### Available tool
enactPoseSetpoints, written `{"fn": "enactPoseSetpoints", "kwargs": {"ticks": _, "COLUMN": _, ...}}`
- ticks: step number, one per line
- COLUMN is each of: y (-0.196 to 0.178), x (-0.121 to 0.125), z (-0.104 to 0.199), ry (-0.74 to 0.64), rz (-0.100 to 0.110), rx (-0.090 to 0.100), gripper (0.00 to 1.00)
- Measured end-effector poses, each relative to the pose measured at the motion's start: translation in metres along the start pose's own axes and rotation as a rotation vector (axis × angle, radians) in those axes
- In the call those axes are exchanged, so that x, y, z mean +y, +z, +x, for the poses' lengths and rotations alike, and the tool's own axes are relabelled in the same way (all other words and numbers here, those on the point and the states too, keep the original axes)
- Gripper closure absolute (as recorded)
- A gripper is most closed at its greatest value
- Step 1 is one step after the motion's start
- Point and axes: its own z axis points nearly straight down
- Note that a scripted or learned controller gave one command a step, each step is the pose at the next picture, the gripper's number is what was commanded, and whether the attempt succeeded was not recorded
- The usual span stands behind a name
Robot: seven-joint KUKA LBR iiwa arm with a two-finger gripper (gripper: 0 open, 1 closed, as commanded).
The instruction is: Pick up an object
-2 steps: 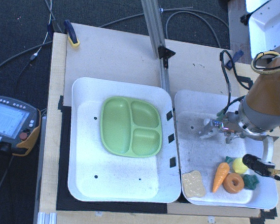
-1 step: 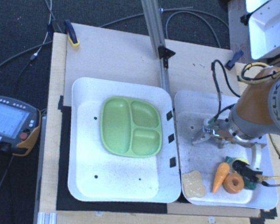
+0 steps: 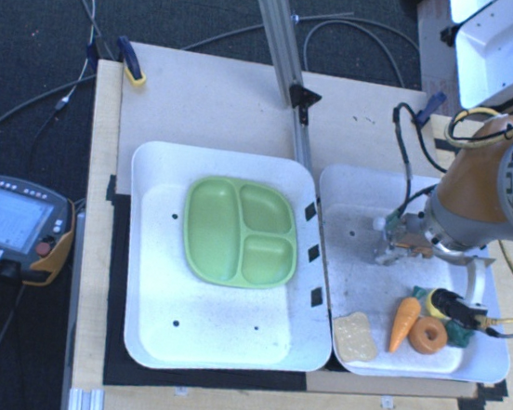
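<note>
Cracker (image 3: pixel 355 336), carrot (image 3: pixel 403 324), donut (image 3: pixel 428 335), claw (image 3: pixel 391 248) above, no legible writing

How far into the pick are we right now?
Nothing looks picked yet. The carrot, the donut and the cracker all lie on the floor of the right bin. The tool is low inside that bin, over bare floor beside them. Left: close on one item and lift it. The green tray sits in the left bin.
</note>
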Motion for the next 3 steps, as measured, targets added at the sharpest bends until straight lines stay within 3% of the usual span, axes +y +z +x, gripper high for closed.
{"fn": "enactPoseSetpoints", "kwargs": {"ticks": 3, "y": -0.193, "x": -0.001, "z": 0.001, "ry": -0.002, "rz": -0.001, "rx": 0.0, "gripper": 1.0}}
